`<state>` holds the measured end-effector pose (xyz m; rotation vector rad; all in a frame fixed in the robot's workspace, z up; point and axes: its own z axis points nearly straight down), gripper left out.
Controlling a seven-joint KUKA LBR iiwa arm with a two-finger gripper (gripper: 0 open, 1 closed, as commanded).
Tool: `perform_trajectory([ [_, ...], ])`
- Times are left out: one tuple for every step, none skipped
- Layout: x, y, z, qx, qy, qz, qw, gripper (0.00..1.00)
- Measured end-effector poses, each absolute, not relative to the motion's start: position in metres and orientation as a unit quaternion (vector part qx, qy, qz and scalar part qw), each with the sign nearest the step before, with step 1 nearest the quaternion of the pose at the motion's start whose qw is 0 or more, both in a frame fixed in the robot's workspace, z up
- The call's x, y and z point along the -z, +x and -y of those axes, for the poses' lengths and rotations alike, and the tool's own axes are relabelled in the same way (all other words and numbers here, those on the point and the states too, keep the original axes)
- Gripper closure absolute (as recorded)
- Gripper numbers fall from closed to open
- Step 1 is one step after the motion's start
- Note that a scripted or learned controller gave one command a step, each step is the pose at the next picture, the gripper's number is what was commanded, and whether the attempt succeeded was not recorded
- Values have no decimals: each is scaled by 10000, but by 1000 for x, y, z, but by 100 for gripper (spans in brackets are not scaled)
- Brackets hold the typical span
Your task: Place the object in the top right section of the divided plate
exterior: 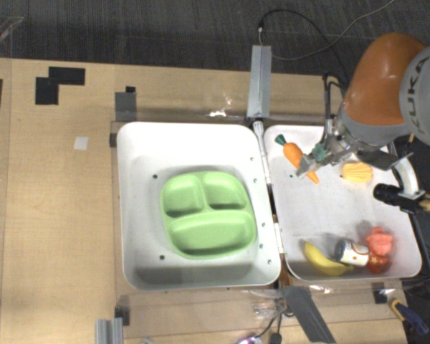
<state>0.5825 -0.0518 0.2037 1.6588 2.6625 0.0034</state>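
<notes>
in the camera view the desk carries two shallow white bins side by side. the left bin holds a green divided plate, which lies a little toward the lower middle of that bin; its three sections, two small ones above and one long one below, all show bare green. taking this plate as the landmark, the right bin sits just to its right, past the wall the two bins share. in that right bin, up and to the right of the plate, a carrot with a green top lies tilted near the bin's upper left corner. the gripper stands right at the carrot's lower, narrow end, touching or nearly touching it; whether it is spread, clenched or clasping the carrot cannot be told from here, since the fingers blur together. further right of the plate, beyond the gripper, lies a yellow piece like corn. down and to the right of the plate, along the right bin's lower edge, a banana lies curved, with a small bottle-like thing touching its right end and a red and pink object just beside that. the grey arm with its orange band rises over the right bin's upper right part.
</notes>
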Motion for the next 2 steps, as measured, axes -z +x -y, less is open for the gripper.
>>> perform_trajectory([
  [-185,565,-28,-15,4738,-8807,17,100],
  [-185,565,-28,-16,4743,-8804,18,0],
])
